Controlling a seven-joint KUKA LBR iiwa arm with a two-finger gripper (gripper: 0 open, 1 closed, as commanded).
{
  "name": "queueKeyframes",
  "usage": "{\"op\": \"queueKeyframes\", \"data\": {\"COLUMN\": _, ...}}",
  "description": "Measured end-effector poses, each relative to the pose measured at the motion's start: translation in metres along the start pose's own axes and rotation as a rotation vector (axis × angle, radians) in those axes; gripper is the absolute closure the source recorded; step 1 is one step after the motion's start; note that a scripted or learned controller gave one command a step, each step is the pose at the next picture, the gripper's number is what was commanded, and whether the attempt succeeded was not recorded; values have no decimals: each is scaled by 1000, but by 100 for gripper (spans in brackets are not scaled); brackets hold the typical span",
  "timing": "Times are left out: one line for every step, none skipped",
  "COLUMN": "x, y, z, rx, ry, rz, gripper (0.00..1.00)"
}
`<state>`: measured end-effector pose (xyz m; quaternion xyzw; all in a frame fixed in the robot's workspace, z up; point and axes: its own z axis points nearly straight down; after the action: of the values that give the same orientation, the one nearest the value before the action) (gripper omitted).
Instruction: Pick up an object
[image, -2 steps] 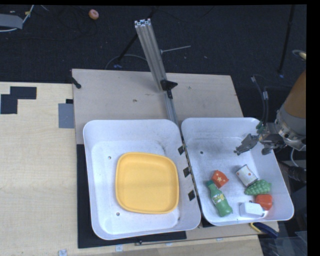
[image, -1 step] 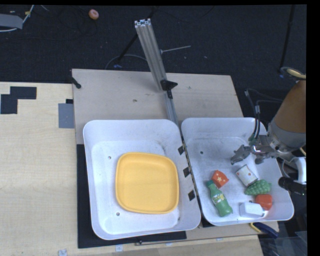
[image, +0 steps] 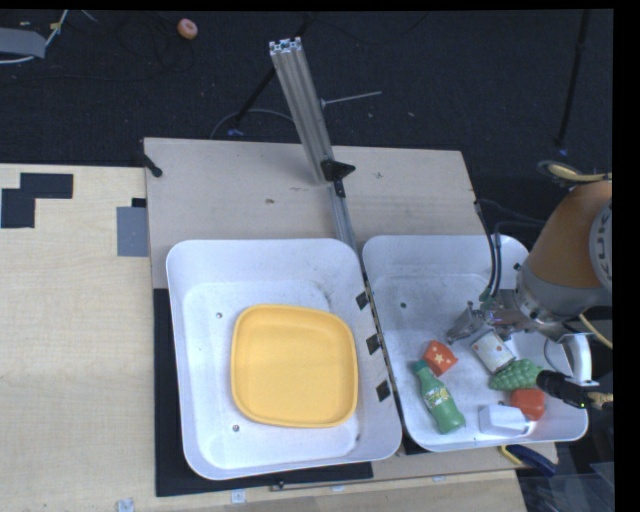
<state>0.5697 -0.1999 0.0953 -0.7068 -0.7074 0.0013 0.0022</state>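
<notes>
Now my gripper (image: 478, 322) hangs low in the right bin (image: 420, 262). Whether it grips anything, I cannot tell. The orange block (image: 440, 357) lies just beside it, toward the green bottle (image: 439, 398).

The arm (image: 575, 250) is cut off at the right edge. Its wrist hides part of the right bin (image: 420, 270) (the far right corner), and the small white object (image: 492, 351) beneath is too small to identify.
</notes>
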Motion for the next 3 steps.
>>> {"op": "queueKeyframes", "data": {"x": -1, "y": 1, "z": -13, "rx": -5, "ry": -1, "rz": 2, "gripper": 100}}
{"op": "queueKeyframes", "data": {"x": -10, "y": 3, "z": -60, "rx": -8, "ry": -3, "rz": 1, "gripper": 100}}
{"op": "queueKeyframes", "data": {"x": -11, "y": 4, "z": -112, "rx": -9, "ry": -3, "rz": 1, "gripper": 100}}
